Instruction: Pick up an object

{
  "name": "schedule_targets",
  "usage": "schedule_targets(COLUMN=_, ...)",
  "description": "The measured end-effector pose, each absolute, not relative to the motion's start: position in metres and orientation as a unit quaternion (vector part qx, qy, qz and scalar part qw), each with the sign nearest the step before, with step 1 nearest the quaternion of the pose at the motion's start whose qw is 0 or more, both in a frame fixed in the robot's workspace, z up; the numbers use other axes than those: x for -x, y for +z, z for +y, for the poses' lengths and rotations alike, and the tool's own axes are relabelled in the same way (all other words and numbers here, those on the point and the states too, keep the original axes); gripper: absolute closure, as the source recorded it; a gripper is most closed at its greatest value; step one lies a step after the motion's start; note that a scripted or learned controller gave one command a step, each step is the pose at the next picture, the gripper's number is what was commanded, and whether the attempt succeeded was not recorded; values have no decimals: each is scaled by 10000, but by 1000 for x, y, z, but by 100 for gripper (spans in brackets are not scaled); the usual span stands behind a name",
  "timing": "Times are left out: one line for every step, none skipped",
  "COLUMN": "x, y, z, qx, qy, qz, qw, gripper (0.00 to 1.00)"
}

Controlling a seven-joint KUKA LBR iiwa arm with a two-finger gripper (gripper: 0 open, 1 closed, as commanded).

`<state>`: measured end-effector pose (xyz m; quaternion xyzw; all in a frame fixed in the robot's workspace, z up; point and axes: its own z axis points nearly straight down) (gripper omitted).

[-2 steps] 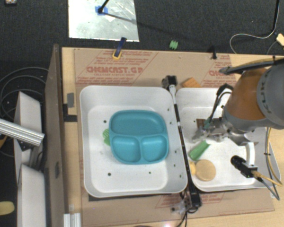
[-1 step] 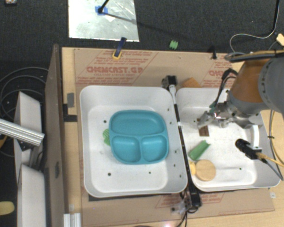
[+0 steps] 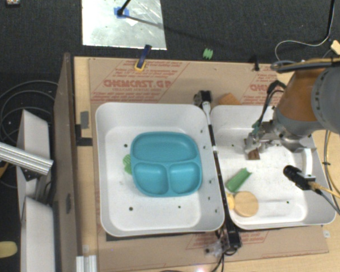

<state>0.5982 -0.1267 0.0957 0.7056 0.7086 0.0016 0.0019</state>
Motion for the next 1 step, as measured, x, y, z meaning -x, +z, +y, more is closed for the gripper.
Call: schedule_targets(x=-592, y=241, z=-53, qx=-7029, qy=58, qz=7113, qw=45, gripper=100)
